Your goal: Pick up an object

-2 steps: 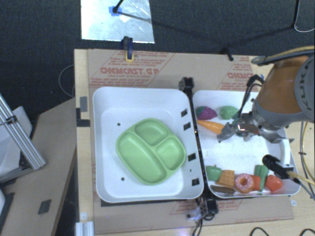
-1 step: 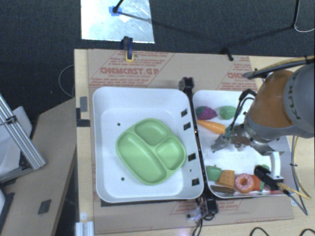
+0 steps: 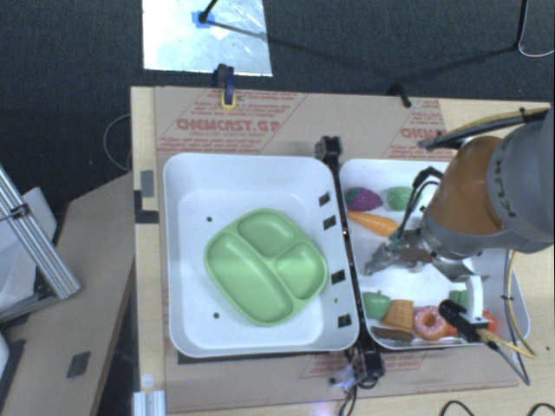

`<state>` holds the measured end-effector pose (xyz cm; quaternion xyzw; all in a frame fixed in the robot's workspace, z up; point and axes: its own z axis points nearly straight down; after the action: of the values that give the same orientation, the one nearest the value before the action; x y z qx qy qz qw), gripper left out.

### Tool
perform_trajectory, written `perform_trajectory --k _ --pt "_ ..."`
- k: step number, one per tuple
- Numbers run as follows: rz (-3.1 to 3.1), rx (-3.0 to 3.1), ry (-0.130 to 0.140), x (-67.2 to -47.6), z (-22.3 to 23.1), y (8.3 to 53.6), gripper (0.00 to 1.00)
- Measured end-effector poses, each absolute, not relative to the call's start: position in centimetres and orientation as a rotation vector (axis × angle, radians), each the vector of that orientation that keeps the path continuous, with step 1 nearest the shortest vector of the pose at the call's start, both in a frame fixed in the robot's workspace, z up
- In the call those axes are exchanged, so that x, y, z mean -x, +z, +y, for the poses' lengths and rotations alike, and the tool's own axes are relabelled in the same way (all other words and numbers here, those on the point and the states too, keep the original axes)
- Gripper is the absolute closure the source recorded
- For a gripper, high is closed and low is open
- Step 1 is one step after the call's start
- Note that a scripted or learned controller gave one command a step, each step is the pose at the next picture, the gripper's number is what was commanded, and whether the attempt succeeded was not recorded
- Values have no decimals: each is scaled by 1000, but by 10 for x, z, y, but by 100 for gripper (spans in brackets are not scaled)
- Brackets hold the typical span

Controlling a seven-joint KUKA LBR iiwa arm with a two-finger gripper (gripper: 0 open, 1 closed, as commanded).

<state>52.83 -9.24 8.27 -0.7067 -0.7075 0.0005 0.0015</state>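
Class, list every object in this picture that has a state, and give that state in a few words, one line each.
Green divided plate: lying flat in the left bin, nothing on it.
Carrot: lying loose in the right bin.
Doughnut: lying flat, near edge.
Gripper: low in the right bin, holding nothing visible.

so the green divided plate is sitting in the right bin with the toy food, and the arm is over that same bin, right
Not quite. The camera view shows the green divided plate alone in the left bin, not the right one. The rest holds: the toy food, such as the carrot and donut, lies in the right bin, and the arm is over that bin.
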Motion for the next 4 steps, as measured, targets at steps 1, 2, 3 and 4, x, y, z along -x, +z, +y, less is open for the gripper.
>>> perform_trajectory --k 1,2,3,4 --pt "-2224 2220 -2 -530 -93 95 100" --pt "-2229 2221 -6 -523 -94 154 100" --pt "-2230 2220 -6 -531 -95 200 100" --pt "-2229 2220 -5 -533 -95 226 100"
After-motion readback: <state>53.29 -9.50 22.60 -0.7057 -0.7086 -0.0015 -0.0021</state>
